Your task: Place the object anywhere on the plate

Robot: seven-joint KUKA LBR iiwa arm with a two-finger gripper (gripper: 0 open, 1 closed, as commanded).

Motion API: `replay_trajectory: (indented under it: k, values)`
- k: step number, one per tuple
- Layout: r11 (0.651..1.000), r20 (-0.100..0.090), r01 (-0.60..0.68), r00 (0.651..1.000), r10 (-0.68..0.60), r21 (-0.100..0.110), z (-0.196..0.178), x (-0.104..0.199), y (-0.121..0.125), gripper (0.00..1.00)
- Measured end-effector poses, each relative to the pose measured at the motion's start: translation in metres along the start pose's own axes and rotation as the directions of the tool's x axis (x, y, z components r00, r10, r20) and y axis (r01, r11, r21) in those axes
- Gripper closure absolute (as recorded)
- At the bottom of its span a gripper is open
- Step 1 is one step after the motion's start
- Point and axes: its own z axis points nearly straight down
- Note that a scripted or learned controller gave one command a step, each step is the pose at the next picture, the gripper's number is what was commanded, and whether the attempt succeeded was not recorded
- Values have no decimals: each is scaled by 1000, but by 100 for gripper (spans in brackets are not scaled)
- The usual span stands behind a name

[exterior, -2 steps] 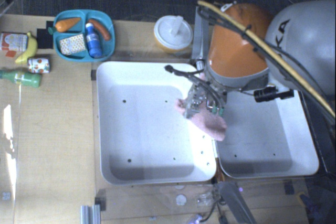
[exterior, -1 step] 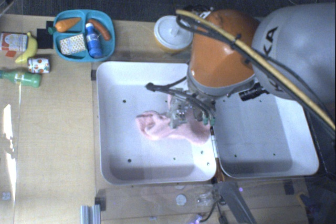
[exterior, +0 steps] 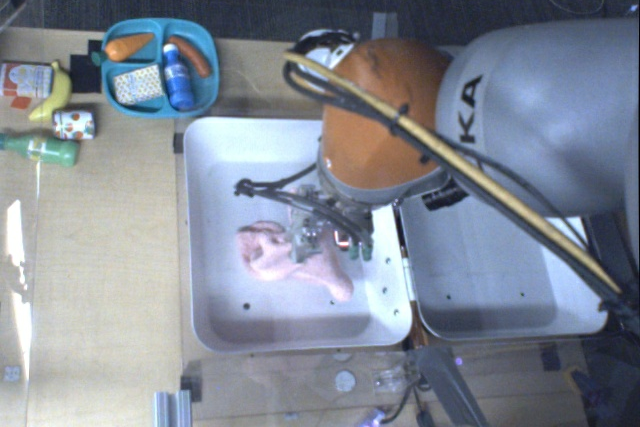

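**Watch out: grab on the pink thing looks iffy, and where's the plate?**

Big grey KUKA arm with its orange band (exterior: pixel 385 115) hangs right over the left shallow white bin (exterior: pixel 210 245), so you're looking past a lot of robot to see anything. Under it, the two-finger gripper (exterior: pixel 325 237) sits low at the right end of the floppy pink meat-shaped toy (exterior: pixel 285 260), which lies on the bin floor near the middle. Honestly can't tell if the pincer is spread or pinched; the wrist and cables hide it.

What could bite you: that toy looks soft and lumpy, so a grab at one end may slip or leave it dangling. Also, the closest thing to a plate is the blue divided plastic dish (exterior: pixel 160 65) off on the bench, already packed with toy food, so a drop there could bounce off.
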Motion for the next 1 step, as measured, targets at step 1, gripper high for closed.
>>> replay_trajectory:
  k: [1]
  values:
    - [1000, 1, 0, 1000, 0, 0, 0, 0, 0, 0]
